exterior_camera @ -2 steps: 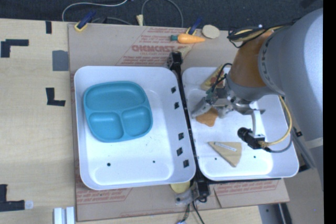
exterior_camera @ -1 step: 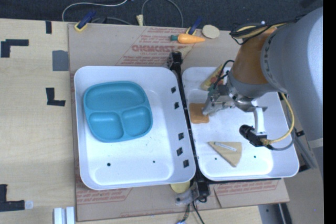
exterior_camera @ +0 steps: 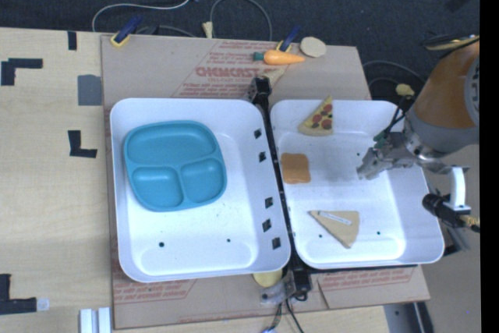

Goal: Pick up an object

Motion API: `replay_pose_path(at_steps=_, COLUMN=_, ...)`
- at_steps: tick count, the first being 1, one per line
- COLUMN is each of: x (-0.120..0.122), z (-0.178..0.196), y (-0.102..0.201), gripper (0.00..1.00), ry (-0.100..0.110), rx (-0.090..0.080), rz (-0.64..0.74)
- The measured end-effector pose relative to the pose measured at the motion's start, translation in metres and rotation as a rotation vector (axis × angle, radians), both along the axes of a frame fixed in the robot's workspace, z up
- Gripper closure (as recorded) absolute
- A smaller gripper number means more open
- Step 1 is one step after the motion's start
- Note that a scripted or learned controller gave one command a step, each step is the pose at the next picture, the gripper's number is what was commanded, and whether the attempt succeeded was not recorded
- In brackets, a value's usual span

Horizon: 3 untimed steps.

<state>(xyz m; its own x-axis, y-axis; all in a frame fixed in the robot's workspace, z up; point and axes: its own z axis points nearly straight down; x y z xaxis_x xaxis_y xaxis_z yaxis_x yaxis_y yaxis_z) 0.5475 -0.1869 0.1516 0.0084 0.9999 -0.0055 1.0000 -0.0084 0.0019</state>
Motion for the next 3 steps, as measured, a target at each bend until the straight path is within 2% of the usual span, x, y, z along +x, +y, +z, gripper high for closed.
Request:
replay_pose_path(at_steps=1, x=0.002, z=-0.004, y=0.007, gripper=0.00, ry=0.003, rx=0.005, rz=0.008)
replay_pose_path(at_steps=2, x=0.061, z=-0.028, y=0.062, gripper=0.00, ry=0.001, rx=0.008, rz=0.016)
replay_pose_path(at_steps=3, x=0.110, z=-0.069, y=0.027, gripper=0.00, ry=-0.001, rx=0.005, rz=0.010)
